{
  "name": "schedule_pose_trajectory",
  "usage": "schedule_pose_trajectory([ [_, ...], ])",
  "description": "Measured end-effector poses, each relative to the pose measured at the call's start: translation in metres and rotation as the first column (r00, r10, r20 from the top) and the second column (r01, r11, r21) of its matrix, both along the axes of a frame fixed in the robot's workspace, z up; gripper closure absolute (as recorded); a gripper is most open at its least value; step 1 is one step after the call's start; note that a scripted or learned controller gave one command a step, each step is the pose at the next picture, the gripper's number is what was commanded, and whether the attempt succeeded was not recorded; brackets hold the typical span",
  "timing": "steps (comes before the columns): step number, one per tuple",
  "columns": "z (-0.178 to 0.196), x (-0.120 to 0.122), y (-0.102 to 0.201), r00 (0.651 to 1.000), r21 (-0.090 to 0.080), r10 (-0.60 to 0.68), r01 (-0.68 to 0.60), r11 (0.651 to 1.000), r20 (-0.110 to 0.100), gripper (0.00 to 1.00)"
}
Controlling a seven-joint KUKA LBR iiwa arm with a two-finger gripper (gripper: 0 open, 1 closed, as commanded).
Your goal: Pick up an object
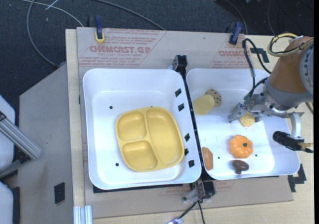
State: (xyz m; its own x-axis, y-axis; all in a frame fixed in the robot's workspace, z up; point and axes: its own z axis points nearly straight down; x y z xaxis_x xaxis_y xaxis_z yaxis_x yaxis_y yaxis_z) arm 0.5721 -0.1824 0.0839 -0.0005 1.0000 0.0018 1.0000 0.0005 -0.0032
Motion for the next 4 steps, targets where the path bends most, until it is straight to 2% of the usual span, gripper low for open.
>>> schedule_pose_trajectory([
  [1, 0.012, 0.001, 0.0, 1.0, 0.0, 0.0, 0.0, 1.0, 0.003, 1.0],
  [2, 0.056, -0.001, 0.0, 1.0, -0.003, 0.0, 0.0, 1.0, 0.007, 1.0],
  [4, 0.177, 0.01, 0.008, 1.0, -0.004, 0.001, -0.001, 1.0, 0.011, 1.0],
])
